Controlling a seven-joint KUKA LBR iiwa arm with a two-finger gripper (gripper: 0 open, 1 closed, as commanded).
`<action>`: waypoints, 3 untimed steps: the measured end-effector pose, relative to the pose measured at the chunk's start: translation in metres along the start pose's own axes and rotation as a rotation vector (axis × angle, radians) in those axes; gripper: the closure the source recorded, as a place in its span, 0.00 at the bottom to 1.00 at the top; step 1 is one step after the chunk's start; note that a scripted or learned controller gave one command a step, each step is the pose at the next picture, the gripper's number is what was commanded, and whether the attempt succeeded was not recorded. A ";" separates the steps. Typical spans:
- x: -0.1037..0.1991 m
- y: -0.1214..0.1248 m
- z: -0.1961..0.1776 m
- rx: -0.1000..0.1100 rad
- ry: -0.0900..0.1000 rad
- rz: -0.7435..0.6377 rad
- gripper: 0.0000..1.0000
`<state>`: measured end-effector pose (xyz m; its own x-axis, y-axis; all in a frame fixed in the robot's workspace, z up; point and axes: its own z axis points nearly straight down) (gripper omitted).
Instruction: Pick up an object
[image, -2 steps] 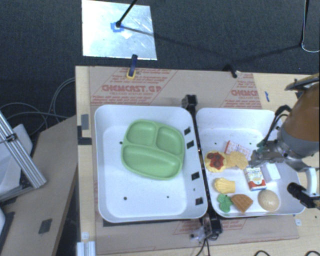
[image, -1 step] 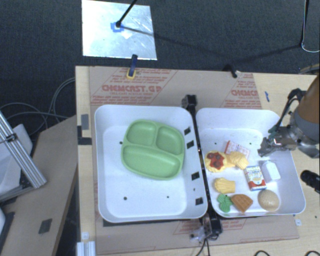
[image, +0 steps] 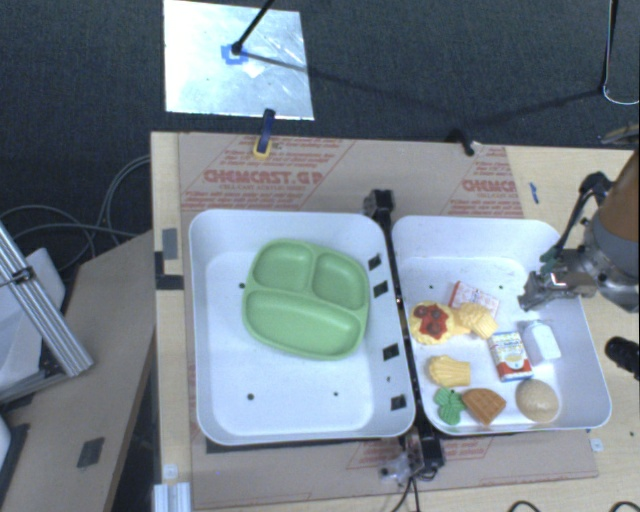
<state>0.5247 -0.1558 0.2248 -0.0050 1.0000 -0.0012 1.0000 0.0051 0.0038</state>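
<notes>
Sitting in the left bin (image: 215, 400): green divided plate (image: 306, 298). Crowding the right bin (image: 590, 395): toy foods. Hovering above that bin's right rim: pincer (image: 540, 290), finger spacing unclear. Lying just below it: small white block (image: 541, 341), untouched.

Two bins stand side by side on the bench (image: 330, 170). In the left bin (image: 215, 330) lies a divided plate (image: 305, 298), near the middle. The right bin (image: 450, 245) holds toy food in its front half: a pizza slice (image: 431, 321) at the left, a small carton (image: 509, 355) to its right, a waffle piece (image: 484, 404) and an egg-like ball (image: 538, 399) along the front wall. The gripper (image: 535, 290) is above the bin's right side, behind the carton.
</notes>
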 end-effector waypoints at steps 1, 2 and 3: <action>0.055 -0.012 0.009 0.003 0.003 -0.003 1.00; 0.117 -0.024 0.007 0.003 0.003 -0.005 1.00; 0.146 -0.031 0.008 0.003 0.002 -0.001 1.00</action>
<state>0.4932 -0.0100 0.2161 -0.0065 1.0000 0.0006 1.0000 0.0065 0.0005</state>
